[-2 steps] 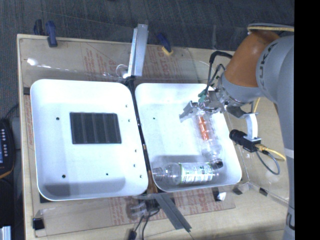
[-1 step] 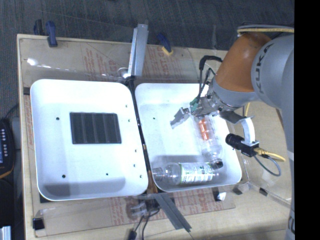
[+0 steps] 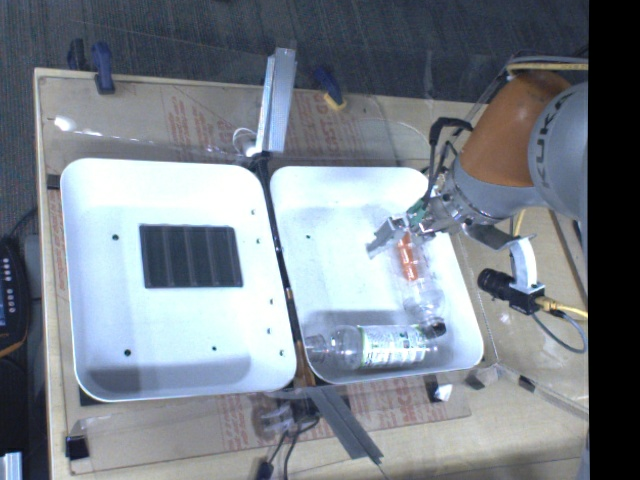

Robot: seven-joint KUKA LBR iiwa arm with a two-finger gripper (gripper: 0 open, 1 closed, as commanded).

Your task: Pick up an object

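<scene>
- the gripper [image 3: 392, 236] sits low in the right bin [image 3: 330, 193], at the upper end of a small clear bottle [image 3: 415, 278] with an orange label.
- i cannot tell how wide it is open, or whether it has hold of anything.
- that bottle lies along the bin's right side; a larger clear bottle [image 3: 372, 346] lies across the near wall, its cap end close by.
- the left bin [image 3: 100, 198] holds a dark flat panel [image 3: 190, 256].
- both bottles look light, thin-walled, slick and prone to roll; a grip across the body's middle, squarely over the round, seems safest.
</scene>
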